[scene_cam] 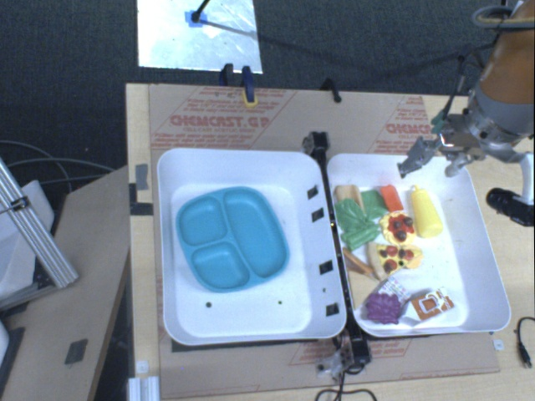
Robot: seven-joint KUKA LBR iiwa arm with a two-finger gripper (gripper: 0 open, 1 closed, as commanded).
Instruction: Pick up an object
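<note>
The desk point(209, 111) carries two shallow white bins side by side. The left bin point(180, 182) holds a blue divided tray point(231, 237) with three compartments, lying near the bin's middle. The right bin point(481, 249) holds the clutter of toy food.

Taking the right bin as a clock face: a yellow bottle point(425, 210) lies at about one o'clock, an orange-red block point(390, 197) just beside it toward twelve. Green leafy pieces point(358, 220) spread from eleven toward nine, touching a pale piece point(347, 194) at their upper end. Near the centre sits a yellow pizza slice point(398, 245) with red toppings, its edge meeting the green pieces. An orange carrot-like stick point(359, 264) lies at about eight o'clock by the bin's left wall. A purple bunch of grapes point(384, 307) sits at about seven, and a small orange-and-white packet point(432, 302) lies just beside it toward five.

The arm comes in from three o'clock of the view, and the gripper point(433, 159) hangs over the right bin's far edge — around twelve to one o'clock of that bin. Its jaws stand apart, released, with nothing between them. It is above the yellow bottle and the orange-red block — apart from both.
</note>
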